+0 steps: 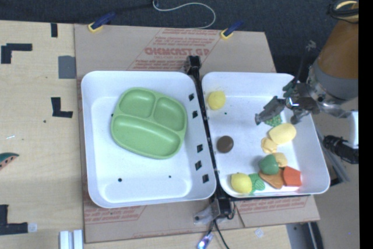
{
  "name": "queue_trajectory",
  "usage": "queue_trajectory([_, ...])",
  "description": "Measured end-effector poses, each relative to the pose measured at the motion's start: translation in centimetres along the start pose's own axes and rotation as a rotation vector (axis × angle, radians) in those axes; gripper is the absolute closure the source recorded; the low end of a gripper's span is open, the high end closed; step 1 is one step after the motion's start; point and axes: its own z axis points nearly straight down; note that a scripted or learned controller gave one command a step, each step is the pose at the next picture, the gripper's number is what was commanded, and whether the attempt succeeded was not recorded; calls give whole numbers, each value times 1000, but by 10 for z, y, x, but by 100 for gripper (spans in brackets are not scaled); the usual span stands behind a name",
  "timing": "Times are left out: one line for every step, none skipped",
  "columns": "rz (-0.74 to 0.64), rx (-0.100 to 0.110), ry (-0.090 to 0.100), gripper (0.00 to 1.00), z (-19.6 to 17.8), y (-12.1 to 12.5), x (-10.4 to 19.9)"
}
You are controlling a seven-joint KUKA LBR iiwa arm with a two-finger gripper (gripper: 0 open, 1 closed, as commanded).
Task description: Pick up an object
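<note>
My gripper [281, 115] hangs over the right side of the right bin [245, 84], with its two dark fingers spread apart, so it is open. A small green object [273, 121] shows just below the left finger, partly hidden by it. A pale yellow toy food [282, 133] lies right under the gripper. Other toy foods lie in this bin: a yellow ball [216, 100] at the upper left, a brown round piece [225, 143] in the middle, a green pepper [269, 164], an orange piece [291, 176] and a yellow lemon [241, 183] near the front edge.
The left bin [96, 125] holds a green divided plate [149, 122]. A black divider with clips [201, 125] runs between the bins. The arm's orange-banded wrist [341, 61] stands above the right bin's right wall. A white cable [175, 6] lies behind the bins.
</note>
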Motion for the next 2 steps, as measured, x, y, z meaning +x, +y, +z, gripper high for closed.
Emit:
queue_trajectory([-6, -9, 1, 0, -101, -23, 46])
queue_trajectory([-3, 0, 0, 100, -105, -23, 44])
